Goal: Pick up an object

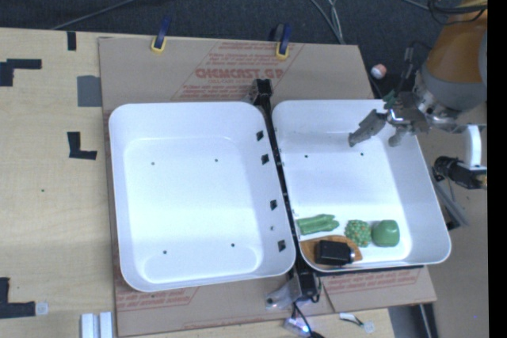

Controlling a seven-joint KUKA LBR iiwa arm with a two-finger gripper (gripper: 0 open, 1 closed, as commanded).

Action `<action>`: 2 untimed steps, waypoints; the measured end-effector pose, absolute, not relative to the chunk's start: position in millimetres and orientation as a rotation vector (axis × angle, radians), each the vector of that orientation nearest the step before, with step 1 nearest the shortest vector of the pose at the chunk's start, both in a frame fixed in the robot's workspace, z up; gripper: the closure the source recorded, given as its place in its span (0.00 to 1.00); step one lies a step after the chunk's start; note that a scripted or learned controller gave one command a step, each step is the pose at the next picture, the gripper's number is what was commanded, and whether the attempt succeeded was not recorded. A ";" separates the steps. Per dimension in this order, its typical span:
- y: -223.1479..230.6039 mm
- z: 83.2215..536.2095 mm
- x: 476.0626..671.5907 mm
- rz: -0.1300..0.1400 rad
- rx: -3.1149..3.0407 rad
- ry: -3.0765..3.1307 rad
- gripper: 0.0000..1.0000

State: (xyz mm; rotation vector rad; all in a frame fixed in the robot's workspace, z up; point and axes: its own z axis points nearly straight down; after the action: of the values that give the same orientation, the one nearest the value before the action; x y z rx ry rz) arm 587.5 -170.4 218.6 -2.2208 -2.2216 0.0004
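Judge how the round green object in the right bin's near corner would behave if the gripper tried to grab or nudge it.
The round green object looks smooth and rounded, so it may roll or slip from a two-finger pinch. It seems small, so probably light. It sits close beside the bumpy green piece and near the right bin's wall, so a push would likely jostle its neighbour or pin it there.

The right shallow white plastic bin [412,170] offered open floor across its far and middle parts. Obstacles crowded its near edge: green bean pod [317,223], black block [333,252], green bumpy lump [358,231], green round ball [386,233].
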 end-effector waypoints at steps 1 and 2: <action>-108.9 258.5 532.2 -0.004 -2.218 -2.227 0.00; -92.3 183.6 532.2 0.006 -2.131 -2.301 0.00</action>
State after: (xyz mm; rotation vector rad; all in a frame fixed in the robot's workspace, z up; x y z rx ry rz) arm 532.2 -92.3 183.6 -2.1310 -2.3011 0.0060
